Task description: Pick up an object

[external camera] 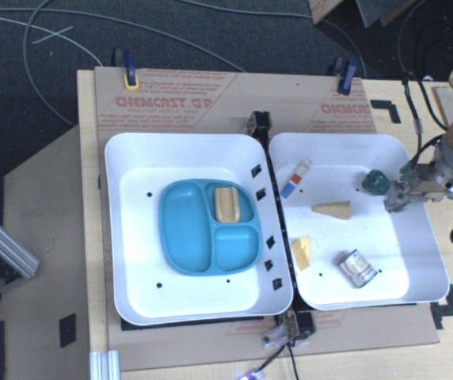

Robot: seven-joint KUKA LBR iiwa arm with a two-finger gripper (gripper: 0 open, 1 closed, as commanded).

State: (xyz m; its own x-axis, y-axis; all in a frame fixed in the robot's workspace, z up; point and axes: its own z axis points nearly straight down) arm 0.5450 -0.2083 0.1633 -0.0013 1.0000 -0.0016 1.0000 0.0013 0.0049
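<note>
My gripper (397, 196) hangs over the right edge of the right bin (416, 279), beside a small dark green object (375, 183) that lies just to its left. A tan wedge (333, 209) lies in the middle of that bin. A yellow block (302, 253) sits near the bin's left wall, and a small silver and red packet (358, 268) rests toward the front. A white, blue and red tube (295, 179) lies at the back left. I see nothing between the fingers.
The left bin (131, 291) holds a blue divided plate (180, 240) with a tan bread-like piece (226, 204) in its upper right compartment. A black divider (270, 212) runs between the bins. Clamps (131, 75) hold the board at the back.
</note>
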